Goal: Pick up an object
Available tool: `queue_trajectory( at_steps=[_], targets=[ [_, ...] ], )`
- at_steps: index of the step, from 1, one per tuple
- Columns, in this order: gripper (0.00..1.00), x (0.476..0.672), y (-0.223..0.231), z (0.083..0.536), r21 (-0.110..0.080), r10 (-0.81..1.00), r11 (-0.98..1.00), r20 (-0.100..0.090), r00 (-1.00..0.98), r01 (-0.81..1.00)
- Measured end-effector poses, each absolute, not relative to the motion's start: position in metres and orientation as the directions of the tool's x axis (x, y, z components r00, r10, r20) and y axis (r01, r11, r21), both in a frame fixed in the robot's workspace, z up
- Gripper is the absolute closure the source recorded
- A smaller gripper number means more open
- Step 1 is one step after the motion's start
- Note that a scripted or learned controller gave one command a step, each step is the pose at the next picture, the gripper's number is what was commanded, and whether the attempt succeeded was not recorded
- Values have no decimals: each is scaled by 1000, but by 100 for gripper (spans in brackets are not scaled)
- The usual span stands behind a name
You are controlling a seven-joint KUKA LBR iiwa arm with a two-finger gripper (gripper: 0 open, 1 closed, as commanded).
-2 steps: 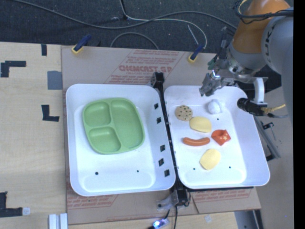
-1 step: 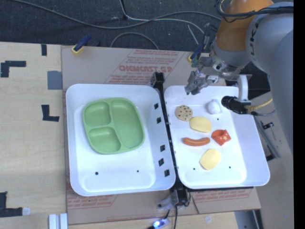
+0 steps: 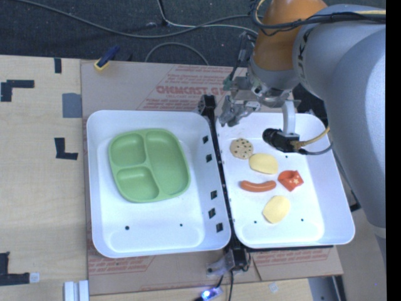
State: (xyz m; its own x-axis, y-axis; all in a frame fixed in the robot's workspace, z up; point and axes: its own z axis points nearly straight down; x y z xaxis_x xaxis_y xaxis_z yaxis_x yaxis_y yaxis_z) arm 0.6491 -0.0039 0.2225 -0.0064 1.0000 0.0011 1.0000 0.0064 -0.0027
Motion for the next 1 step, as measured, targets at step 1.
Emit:
queue_trajectory(
  at_steps=[1],
  targets=[
    [100, 653, 58, 230, 0, 1000, 8, 2, -8, 1000]
  ],
)
